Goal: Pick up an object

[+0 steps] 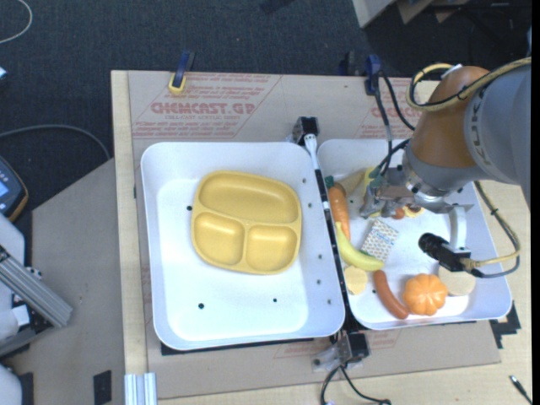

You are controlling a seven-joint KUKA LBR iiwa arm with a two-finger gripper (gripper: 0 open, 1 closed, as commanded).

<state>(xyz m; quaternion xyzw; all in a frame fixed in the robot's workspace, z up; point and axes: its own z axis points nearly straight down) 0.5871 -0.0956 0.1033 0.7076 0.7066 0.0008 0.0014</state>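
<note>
The right bin (485, 298) holds several toy foods: a carrot (339, 207), a yellow banana (352, 252), a checkered white packet (380, 238), a sausage (389, 294), an orange pumpkin (423, 294) and a pale slice (357, 280). My gripper (386, 202) hangs low over the bin's upper middle, just above the checkered packet and right of the carrot. Its fingertips are lost among the metal parts and the small items beneath. Nothing is visibly held.
The left bin (169, 285) carries a yellow three-compartment plate (246, 221). A black clip (305, 130) sits at the top of the divider between the bins. Cables (472, 264) loop over the right bin's right side. The cardboard base (228, 99) has clamps at its back edge.
</note>
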